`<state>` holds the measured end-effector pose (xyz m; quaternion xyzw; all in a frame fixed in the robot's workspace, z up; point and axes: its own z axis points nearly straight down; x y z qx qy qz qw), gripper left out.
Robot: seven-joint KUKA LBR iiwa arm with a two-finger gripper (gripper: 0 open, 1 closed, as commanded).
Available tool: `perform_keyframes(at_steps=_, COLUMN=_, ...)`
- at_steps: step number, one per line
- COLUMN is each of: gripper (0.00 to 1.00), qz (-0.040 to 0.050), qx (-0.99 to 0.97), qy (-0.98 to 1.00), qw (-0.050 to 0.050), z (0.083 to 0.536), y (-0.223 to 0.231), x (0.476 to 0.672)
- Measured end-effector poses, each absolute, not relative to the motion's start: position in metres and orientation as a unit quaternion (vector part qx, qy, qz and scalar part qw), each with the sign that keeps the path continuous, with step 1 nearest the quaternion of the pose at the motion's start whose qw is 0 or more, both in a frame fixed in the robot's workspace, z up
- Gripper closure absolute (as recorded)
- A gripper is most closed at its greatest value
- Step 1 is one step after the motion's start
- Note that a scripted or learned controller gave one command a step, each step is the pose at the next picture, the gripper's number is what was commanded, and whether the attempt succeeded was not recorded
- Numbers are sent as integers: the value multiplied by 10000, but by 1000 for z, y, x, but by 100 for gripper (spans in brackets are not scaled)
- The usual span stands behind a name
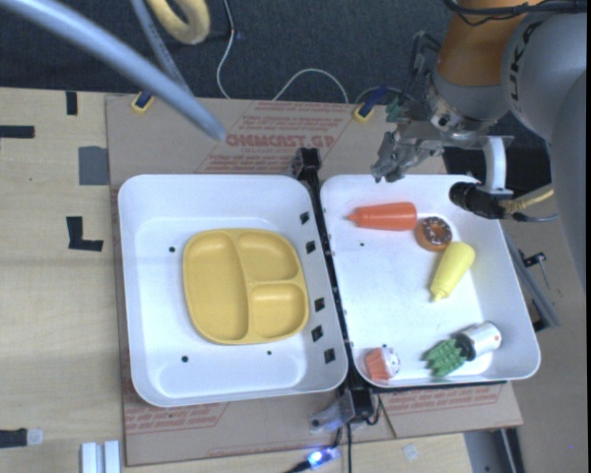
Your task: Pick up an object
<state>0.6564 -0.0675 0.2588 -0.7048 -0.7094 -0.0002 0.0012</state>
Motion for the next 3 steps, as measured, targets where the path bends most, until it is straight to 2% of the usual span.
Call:
perform_keyframes(at_steps=2, gripper=100, qz=0, qx=-7047, qy=-7095, qw=9, z=253, y=42, x=667)
perform_keyframes(at_steps=3, gripper=100, qz=9, qx=-7049, qy=-7093, qw=16, z=244, y=94, x=662)
